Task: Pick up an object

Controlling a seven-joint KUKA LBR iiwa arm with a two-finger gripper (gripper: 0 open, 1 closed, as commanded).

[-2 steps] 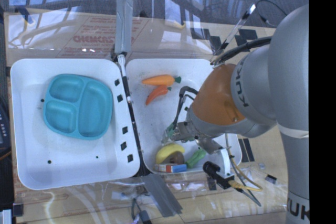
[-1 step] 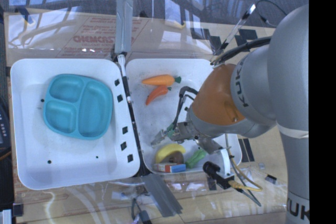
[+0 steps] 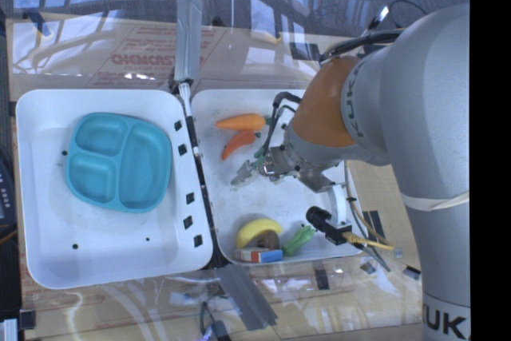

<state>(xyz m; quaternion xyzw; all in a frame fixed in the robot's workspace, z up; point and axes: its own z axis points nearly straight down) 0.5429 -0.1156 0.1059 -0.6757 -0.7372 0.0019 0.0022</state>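
Here, the pincer [image 3: 249, 170] hangs low over the middle of the right bin [image 3: 226, 208], above a bare white patch of its floor, and whether it is released or clenched cannot be told. Open floor runs from it toward the bin's left wall and on toward the near end, while the grey arm [image 3: 415, 116] with its orange band [image 3: 323, 112] covers the bin's right side. Just beyond the pincer lie the nearest things to pick: an orange carrot [image 3: 241, 122], long and tapered, lying across the far end of the bin, and a shorter orange piece [image 3: 238, 144], curved and set at a slant, close under the carrot and just beside the pincer's tip. The near end is crowded: a yellow fruit [image 3: 257, 231] touches a brown lump [image 3: 271, 240], a small red and blue box [image 3: 259, 255] lies along the near wall right under them, and a green piece [image 3: 299, 239] sits beside them toward the arm. The left bin [image 3: 48, 227] carries a blue divided plate [image 3: 120, 161] lying flat toward its far half, with bare white floor around it, widest at the near end. The two bins stand wall to wall on a pale tabletop [image 3: 120, 52] under a glossy clear sheet, with a grey strip of tape [image 3: 188, 36] running away from the join at the far side.
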